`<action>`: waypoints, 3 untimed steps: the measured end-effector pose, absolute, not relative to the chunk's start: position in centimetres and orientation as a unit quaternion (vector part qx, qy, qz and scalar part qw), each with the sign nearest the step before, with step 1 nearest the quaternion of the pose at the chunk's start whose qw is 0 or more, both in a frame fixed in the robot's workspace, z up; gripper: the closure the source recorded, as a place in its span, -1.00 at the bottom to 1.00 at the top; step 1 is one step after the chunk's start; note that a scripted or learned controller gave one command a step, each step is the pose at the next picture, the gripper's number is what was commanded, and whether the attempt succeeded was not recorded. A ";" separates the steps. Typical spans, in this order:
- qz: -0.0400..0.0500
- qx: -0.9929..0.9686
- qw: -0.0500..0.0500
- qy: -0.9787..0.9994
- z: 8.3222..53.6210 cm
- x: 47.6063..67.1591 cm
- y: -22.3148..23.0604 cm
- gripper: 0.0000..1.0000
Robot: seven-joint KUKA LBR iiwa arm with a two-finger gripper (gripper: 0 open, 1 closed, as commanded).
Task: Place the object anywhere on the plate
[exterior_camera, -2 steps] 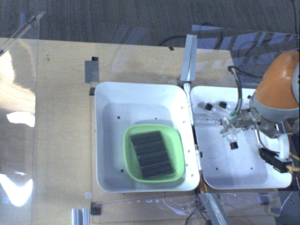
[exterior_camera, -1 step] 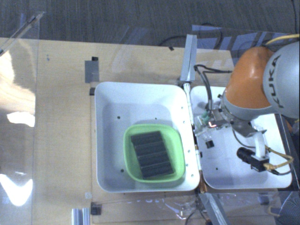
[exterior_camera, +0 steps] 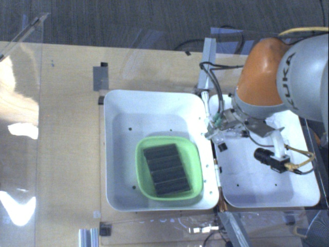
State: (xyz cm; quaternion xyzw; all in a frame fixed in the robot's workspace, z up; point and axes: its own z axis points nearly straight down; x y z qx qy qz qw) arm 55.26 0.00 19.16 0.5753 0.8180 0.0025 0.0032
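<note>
- Camera view, item 1: dark grey ribbed rectangular block point(exterior_camera: 165, 170), matte, w/ cross grooves. Lies flat inside the light green, glossy plastic plate point(exterior_camera: 140, 164) w/ rounded corners.
- Plate sits in the near-right part of the left white bin point(exterior_camera: 110, 138), close to its near edge.
- Block's long axis: far edge to near edge of the bin, slightly slanted.
- Item 2: gripper point(exterior_camera: 220, 129) under the grey and orange arm point(exterior_camera: 267, 76), above the left edge of the right white bin point(exterior_camera: 257, 192).
- Key relation: block lies left of the gripper and nearer the camera, across the shared bin wall.
- Gripper state: cannot tell; wrist hides it.
- Judgement: block appears placed on the plate already.
- Small dark speck point(exterior_camera: 222, 146) just below the gripper: unidentified.
</note>
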 end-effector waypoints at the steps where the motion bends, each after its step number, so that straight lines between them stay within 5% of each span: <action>1: 0.001 0.470 0.001 0.883 18.5 49.8 5.2 1.00; 2: 0.002 0.470 0.001 0.883 18.5 49.8 5.2 -1.00; 3: 0.002 0.477 0.004 0.879 18.6 53.7 -1.8 -1.00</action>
